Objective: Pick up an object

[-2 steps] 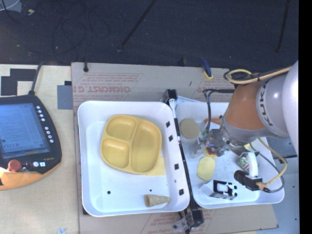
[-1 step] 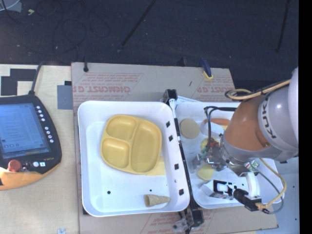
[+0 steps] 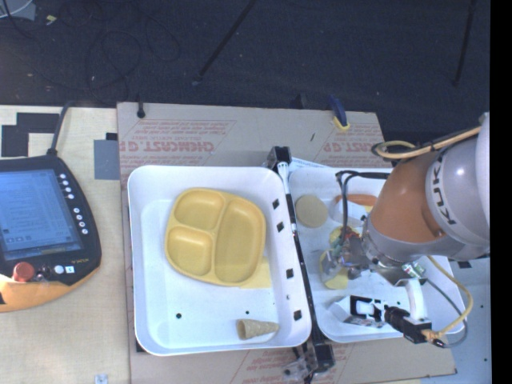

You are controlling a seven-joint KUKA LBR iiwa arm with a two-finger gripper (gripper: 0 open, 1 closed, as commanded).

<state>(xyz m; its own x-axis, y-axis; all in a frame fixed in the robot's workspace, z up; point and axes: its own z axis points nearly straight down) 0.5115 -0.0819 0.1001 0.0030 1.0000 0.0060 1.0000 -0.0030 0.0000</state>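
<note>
My gripper (image 3: 346,256) sits low in the right bin (image 3: 324,326); I cannot tell its state. Small yellowish objects (image 3: 336,278) lie just beside it at seven o'clock. A tan disc (image 3: 311,210) lies at ten o'clock. The left bin (image 3: 148,310) holds a yellow divided plate (image 3: 215,235). Cardboard (image 3: 192,138) reads "CHEMCAST" upside down.

Pale yellow divided plate (image 3: 216,235) and tan cone (image 3: 256,328) in white left bin (image 3: 148,294); beige disc (image 3: 311,210) in white right bin (image 3: 320,306).

cardboard sheet (image 3: 240,138): red print "CHEMCAST" upside down | arm (image 3: 460,190): "KU" of KUKA
</note>
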